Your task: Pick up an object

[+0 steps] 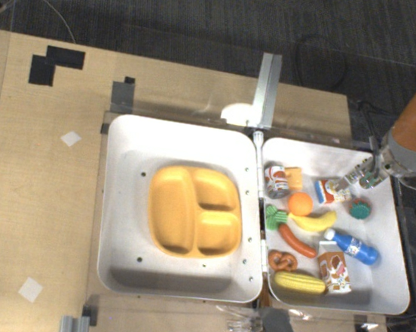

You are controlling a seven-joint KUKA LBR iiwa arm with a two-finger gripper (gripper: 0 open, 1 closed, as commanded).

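Nearest you, along the near edge of the right bin (pixel 397 300), lie a corn cob (pixel 299 283) and a small carton (pixel 334 268), with a pretzel (pixel 281 261) just left of the carton. Farther in you have a blue bottle (pixel 352 247), a red sausage (pixel 297 240), a banana (pixel 312 221), an orange ball (pixel 300 204), a green piece (pixel 273 215) at the left wall, a teal round item (pixel 359 210), a small can (pixel 276 179) and a red-and-white packet (pixel 331 191). In the left bin (pixel 114 187) sits a yellow divided tray (pixel 194 210), alone.

Progress: nothing is lifted yet, as far as you can judge; every toy rests on the bin floor. The approach looks made, the grasp and lift are left.

Gripper (pixel 364 176): it hangs at the far right of the right bin, low over the floor, just right of the red-and-white packet and far of the teal item. Its tip appears to sit at the packet's right end, possibly touching; the view is too small to settle contact. You cannot tell how far apart the jaws stand, and no object is visibly between them. Treat the packet as the likely target, still on the floor near the far wall.
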